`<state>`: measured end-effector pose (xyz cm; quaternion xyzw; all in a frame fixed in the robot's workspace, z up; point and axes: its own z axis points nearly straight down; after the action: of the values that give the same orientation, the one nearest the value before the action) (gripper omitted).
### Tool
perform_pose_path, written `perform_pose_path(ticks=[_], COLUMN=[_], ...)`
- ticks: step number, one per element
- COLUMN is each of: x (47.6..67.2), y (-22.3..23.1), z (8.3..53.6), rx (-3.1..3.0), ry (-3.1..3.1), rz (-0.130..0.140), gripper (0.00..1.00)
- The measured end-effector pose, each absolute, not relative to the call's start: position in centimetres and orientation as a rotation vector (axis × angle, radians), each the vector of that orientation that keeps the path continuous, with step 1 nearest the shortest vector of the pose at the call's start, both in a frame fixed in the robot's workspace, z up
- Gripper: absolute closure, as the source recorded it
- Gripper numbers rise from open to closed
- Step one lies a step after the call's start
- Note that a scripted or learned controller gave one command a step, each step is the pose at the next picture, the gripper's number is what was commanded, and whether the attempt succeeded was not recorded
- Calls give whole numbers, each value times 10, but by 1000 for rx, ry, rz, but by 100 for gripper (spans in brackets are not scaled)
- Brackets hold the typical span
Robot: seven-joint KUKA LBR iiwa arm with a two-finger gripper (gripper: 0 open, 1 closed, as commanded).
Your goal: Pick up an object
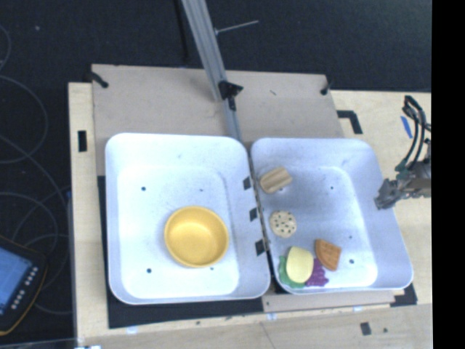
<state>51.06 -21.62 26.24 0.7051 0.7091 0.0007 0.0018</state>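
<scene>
Two shallow white bins side by side on a pale bench point(305, 111). In the left bin point(138, 166), a yellow bowl point(195, 235), upright, sitting toward six o'clock of the bin's middle, apart from every wall.

In the right bin point(341, 166), four small things. Nearest the shared wall at about ten o'clock of the bin's floor, a tan bread-like piece point(275, 180). Just below it, toward eight o'clock, a round speckled cookie point(282, 224), near the bread piece but not touching. Down at six to seven o'clock, against the near wall, a yellow-green fruit shape point(298, 265) lying on something green and purple, too small to name. Just beside that, at its two o'clock, an orange wedge-like piece point(328, 254), close to the fruit shape; touching or not, hard to say.

At three o'clock of the right bin, over its outer rim, the gripper point(386, 194), dark and blurred, with cables trailing up behind. Whether open or closed, cannot tell. Nothing seen in its grasp; well apart from all four things.

A grey metal rail point(207, 42) slanting from twelve o'clock down to the gap between the bins.
</scene>
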Motion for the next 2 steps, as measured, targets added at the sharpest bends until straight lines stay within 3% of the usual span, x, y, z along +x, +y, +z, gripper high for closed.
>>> perform_pose_path(ticks=[2], x=[546], y=[-115], z=[256], rx=[2211], ry=[2230], rz=[4], gripper=[100])
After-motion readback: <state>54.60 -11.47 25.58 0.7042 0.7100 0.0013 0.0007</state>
